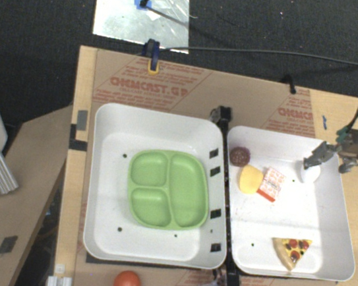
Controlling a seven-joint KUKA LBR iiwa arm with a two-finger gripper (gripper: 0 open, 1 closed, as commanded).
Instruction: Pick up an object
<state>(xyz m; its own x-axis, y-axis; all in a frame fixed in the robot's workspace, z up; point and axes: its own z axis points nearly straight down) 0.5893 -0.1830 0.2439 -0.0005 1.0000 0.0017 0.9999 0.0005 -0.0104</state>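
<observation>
Two bins are seen. Left of the right bin (328, 214), a green tray (169, 189) lies. Inside it, a yellow piece (250, 180) and pizza slice (292, 250) remain unpicked. The gripper (327, 158) hangs above its far edge; jaw state cannot be told.

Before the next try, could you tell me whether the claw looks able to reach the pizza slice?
Probably yes: the pizza slice lies alone in the right bin, nothing over it, and the claw is above that bin.

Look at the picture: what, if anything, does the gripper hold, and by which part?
Nothing. The gripper hangs above the right bin's far corner with no item in it; the toys lie apart on the floor.
</observation>
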